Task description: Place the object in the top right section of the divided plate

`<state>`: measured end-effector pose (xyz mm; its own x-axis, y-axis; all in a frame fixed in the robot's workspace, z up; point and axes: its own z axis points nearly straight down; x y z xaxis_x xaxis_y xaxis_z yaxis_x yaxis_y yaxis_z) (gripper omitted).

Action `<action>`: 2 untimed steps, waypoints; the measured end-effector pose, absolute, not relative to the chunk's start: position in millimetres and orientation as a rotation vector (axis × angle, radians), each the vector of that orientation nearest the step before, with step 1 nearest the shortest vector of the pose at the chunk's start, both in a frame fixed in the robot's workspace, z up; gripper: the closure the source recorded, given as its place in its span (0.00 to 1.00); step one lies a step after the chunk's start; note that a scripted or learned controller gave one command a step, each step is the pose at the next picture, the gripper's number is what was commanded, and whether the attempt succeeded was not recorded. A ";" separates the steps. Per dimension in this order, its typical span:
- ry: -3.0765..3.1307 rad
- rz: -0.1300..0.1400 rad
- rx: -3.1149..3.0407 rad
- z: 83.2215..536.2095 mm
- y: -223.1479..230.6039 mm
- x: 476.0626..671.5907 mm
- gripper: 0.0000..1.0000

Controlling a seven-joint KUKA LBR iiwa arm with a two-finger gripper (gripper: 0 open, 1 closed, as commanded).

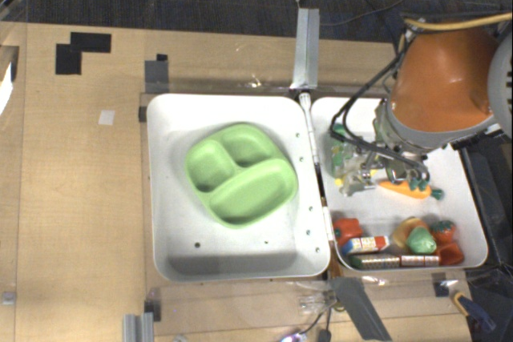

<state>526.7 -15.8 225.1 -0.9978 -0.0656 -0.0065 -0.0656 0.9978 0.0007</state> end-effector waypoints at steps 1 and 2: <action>3.135 0.003 -0.054 194.3 51.5 491.3 1.00; 3.130 0.005 0.193 228.3 140.5 566.8 1.00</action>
